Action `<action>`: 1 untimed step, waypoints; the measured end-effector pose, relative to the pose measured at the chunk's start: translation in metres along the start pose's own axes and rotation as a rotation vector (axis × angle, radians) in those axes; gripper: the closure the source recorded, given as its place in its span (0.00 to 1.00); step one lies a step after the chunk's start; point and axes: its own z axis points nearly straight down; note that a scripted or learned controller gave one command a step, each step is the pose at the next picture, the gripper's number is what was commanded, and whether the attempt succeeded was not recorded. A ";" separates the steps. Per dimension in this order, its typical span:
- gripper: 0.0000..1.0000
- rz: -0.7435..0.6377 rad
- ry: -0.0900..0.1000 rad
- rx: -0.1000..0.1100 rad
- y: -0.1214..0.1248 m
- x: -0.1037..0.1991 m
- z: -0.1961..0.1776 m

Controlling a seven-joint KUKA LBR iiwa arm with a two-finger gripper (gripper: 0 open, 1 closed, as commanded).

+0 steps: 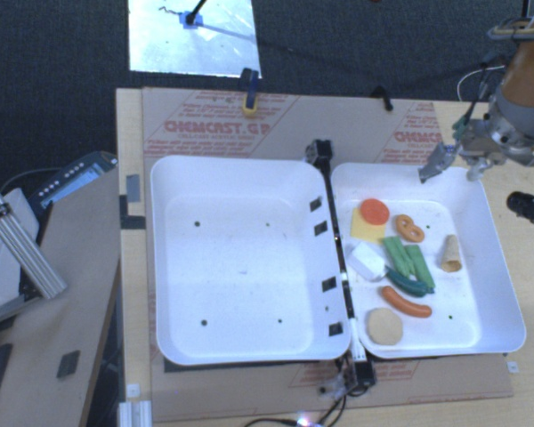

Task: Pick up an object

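The gripper [452, 160] hung above the far right corner of the right bin [489, 238], its two fingers spread apart and nothing between them, so the jaws were released and empty. It sat high and off to the side of the pile, which reads as a pose from which to choose a target, not one committed to any piece. All the candidate things lay in that right bin, gathered toward its left half beside the divider: a red tomato [375, 211] resting against a yellow cheese wedge [367, 229], a brown pretzel [410, 229] just right of them, a white block [368, 261] below the cheese, two green pods [408, 263] lying side by side at a slant, a dark green pepper [408, 284] under them, a sausage [407, 302] lower still, a round tan biscuit [384, 327] near the front wall, and a pale cone [450, 253] apart on the right. The left bin [240, 256] stood beside it on the desk [205, 127]. Because the pieces crowded and touched one another, a clean grip looked hardest in the middle; the cone and the biscuit, each standing free, seemed the easiest to take. The task was not yet begun: nothing had been lifted, and the next move probably called for a descent over one chosen piece.
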 end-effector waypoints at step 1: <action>0.00 0.006 0.006 0.007 -0.075 0.007 0.149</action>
